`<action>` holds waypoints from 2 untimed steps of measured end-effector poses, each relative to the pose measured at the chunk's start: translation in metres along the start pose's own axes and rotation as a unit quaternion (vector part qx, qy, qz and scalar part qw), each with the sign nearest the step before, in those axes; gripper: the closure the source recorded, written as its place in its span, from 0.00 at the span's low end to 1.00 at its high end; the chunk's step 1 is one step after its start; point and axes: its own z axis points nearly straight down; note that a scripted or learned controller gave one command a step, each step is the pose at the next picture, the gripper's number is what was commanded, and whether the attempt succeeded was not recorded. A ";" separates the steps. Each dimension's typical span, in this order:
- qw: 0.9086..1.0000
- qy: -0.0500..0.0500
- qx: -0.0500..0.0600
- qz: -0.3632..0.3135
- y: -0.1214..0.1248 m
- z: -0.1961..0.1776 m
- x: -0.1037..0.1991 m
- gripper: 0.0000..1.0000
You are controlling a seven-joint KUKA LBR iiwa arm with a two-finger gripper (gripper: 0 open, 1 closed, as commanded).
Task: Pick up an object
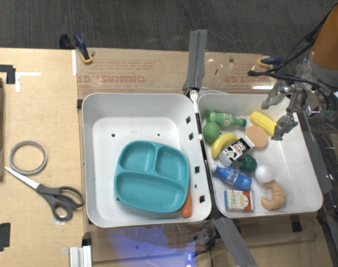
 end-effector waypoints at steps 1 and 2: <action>0.999 0.001 0.000 0.033 -0.013 0.097 -0.025 0.00; 0.998 -0.005 0.001 0.063 -0.035 0.158 -0.063 0.00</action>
